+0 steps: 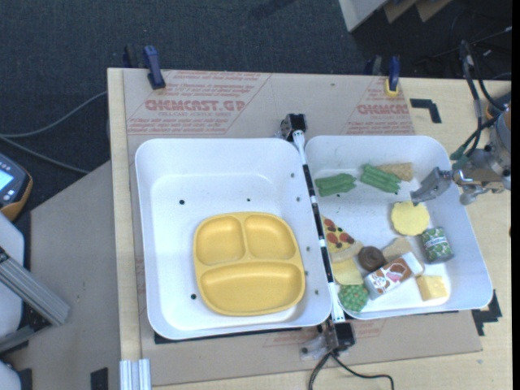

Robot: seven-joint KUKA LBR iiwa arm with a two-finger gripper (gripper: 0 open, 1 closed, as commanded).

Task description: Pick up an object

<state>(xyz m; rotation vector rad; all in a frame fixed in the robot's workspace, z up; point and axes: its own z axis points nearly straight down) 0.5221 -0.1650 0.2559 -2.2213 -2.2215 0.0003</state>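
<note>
Hovering at the frame's right, my tool (428,187) hung just above the yellow disc (409,217), probably lining up; its state I couldn't tell.

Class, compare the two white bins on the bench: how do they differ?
The left bin holds one thing, a yellow divided plate; the right bin holds many small toy foods, such as a green can. The gripper is over the right bin, not the left bin. Both are shallow, white and rounded at the corners.
</note>
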